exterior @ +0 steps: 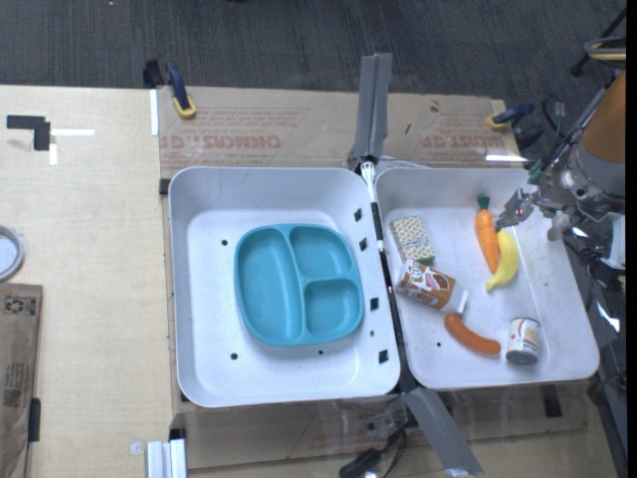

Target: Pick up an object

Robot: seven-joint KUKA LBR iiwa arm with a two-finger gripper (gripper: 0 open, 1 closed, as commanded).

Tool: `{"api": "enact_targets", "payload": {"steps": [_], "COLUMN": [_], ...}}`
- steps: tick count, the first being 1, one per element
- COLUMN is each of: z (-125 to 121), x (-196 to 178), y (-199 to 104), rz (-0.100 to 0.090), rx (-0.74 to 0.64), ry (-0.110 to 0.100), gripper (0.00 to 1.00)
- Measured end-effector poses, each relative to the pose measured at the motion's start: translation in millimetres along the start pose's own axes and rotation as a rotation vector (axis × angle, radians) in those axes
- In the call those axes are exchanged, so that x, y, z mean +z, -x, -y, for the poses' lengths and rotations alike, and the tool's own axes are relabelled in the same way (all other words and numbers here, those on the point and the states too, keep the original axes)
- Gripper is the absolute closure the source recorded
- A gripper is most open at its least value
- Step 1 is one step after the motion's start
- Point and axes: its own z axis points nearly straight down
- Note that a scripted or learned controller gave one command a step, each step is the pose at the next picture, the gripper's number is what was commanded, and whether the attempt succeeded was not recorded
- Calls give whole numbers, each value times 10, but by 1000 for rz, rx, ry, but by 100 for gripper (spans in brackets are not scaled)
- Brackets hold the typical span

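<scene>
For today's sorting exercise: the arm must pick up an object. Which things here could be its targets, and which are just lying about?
Possible targets, right bin:
carrot
banana
sausage
can
carton
cracker

Lying about:
blue divided plate, left bin
clamps
tape roll

Right bin (567,366) held six items: carrot (486,239) lay lengthwise at 1 o'clock, touching banana (505,263) on its right; patterned cracker packet (411,237) at 10; brown carton (427,286) tilted near centre; sausage (472,336) at 6; small can (524,340) at 5.
</scene>
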Motion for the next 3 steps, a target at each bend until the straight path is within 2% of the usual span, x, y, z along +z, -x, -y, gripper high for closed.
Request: {"api": "enact_targets", "payload": {"steps": [1,2,3], "z": [54,47,-308], "x": [625,525,-594], "y": [-125,-114,-491], "rz": [-5,-2,0], "rx": [-27,-27,67], "ry": [-6,-3,-1], "gripper": [0,100,100]}}
